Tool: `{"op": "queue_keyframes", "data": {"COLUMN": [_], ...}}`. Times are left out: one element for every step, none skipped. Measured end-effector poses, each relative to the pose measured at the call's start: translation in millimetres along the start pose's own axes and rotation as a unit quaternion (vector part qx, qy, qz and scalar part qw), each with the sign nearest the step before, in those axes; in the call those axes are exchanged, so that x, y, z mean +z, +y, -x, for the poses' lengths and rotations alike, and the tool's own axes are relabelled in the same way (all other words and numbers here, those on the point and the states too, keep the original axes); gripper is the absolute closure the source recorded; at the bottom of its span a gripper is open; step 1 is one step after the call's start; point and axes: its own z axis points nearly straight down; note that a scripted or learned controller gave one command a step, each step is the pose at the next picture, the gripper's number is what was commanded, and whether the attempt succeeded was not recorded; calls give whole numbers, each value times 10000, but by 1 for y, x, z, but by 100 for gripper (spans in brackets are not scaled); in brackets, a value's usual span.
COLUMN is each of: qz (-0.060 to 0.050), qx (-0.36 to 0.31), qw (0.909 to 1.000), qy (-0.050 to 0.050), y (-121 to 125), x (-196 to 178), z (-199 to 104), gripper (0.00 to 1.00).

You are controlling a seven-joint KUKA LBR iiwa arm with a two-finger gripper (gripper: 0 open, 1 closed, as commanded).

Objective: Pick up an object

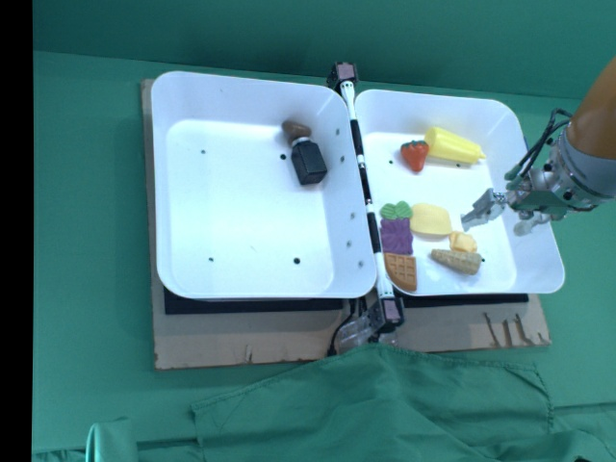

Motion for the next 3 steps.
{"op": "queue_keyframes", "data": {"qz": [7, -4, 34], "qx": [4, -23, -18], "qw": [10000, 10000, 10000], "qy": [-4, -1, -16], "y": [0, 77, 152], "x": [-5, 62, 110], "z": [16, -1, 6], "gripper": [0, 0, 0]}}
